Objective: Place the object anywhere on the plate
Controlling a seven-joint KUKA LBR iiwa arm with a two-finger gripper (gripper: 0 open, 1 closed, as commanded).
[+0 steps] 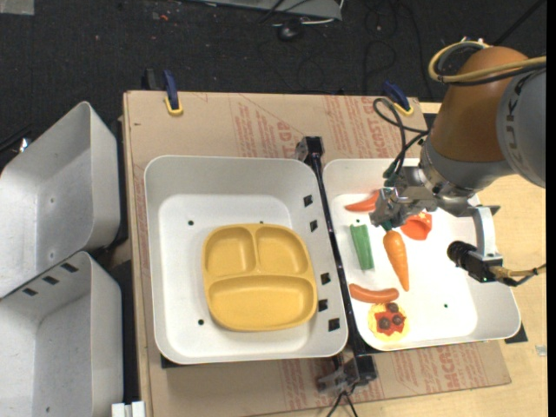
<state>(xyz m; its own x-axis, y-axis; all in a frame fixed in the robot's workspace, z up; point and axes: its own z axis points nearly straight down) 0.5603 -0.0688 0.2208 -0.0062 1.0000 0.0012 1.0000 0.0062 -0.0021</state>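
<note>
**While the plate waits bare, the arm works over the food bin**

Although the arm has its wrist low over the right-hand bin point(495, 320), nothing I can see from here says the task has got anywhere. The gripper point(389, 208) hangs among the toy food at the bin's upper middle, dark and foreshortened under the wrist, and I cannot tell how it is set or whether it has anything in its grasp.

Directly below the gripper lies the carrot point(396, 259), its thick end up near the tool and its tip pointing away toward the bin's near side. Just to the carrot's right, close under the wrist, sits a red pepper piece point(419, 225). On the gripper's other side, a red-orange chili point(361, 203) pokes out to the left, touching or nearly touching the tool. Lower left of it stands the green bar point(361, 245), a cucumber-like stick lying lengthwise. Further down rest a sausage point(374, 293) and, beyond that, a small yellow tart with berries point(389, 321).

Well off to the gripper's left, across the divider between the bins, the yellow plate point(259, 278) sits in the left-hand bin point(165, 233) with all three compartments bare.

So my reading is that the pick is what is under way, or about to be. Which piece is meant is unclear; the carrot and chili lie nearest. The lift, the carry across and the release onto the plate are all left to do.
</note>
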